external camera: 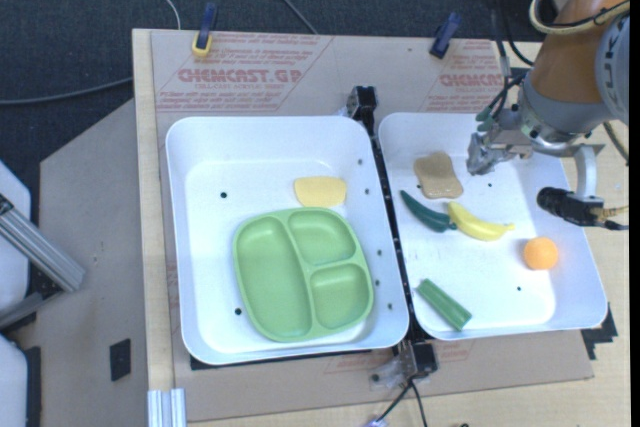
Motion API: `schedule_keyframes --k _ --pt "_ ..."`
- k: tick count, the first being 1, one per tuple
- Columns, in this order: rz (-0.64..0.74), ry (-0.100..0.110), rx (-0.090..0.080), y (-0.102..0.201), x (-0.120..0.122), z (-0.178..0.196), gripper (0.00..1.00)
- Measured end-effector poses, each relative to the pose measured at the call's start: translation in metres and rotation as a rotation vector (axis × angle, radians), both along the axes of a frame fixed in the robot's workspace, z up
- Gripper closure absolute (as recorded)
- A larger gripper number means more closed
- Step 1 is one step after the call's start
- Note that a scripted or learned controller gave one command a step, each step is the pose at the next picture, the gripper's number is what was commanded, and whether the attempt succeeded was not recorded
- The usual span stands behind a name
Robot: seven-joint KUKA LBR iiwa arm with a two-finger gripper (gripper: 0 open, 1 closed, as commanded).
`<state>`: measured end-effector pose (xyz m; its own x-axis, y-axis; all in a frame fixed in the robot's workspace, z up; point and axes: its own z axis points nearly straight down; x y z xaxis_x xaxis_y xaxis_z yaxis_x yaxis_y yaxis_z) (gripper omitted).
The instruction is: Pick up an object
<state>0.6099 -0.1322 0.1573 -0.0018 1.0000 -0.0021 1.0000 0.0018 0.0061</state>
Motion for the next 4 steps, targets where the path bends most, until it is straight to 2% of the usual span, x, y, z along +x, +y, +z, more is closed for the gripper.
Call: schedule_keyframes --k 1,2,3,4 --pt "-0.001 -0.002 0.0 -0.001 0.007 0.045 1.0" --pt "0.0 0.002 0.0 -0.001 0.008 0.054 1.0" --pt "0.004 0.008 0.004 0.053 0.015 0.047 1.0" --pt "0.003 0.002 0.002 0.099 0.023 0.059 1.0"
